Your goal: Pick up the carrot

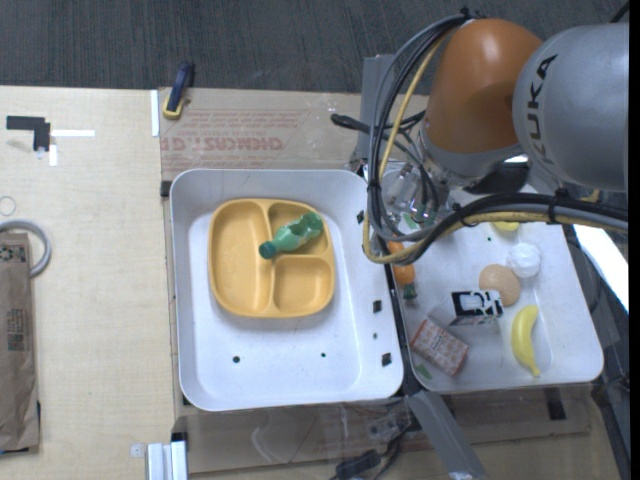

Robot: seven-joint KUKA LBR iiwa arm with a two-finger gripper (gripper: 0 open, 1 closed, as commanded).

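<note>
Currently the gripper sits low over the upper-left corner of the right bin, beneath the orange band of the arm and a bundle of cables. The wrist and cables mask it from above, so it cannot be determined whether the gripper is released or clenched, and no object is visibly grasped.

The carrot lies just below the gripper, against the left wall of the right bin. It is a small orange piece, partly covered by the cables at its upper end. Contact with the gripper cannot be confirmed.

Further right in the same bin:
- a black-and-white carton near the centre;
- a tan egg touching the carton's upper right side;
- a white round object just above the egg;
- a banana near the right wall, lying roughly upright in the view;
- a reddish patterned packet at the lower left, tilted.

The left bin holds a yellow divided plate. A green toy rests on the plate, across the divider near its upper right compartment, well apart from the gripper.

On the bench, a blue and yellow tool lies above the left bin.
</note>
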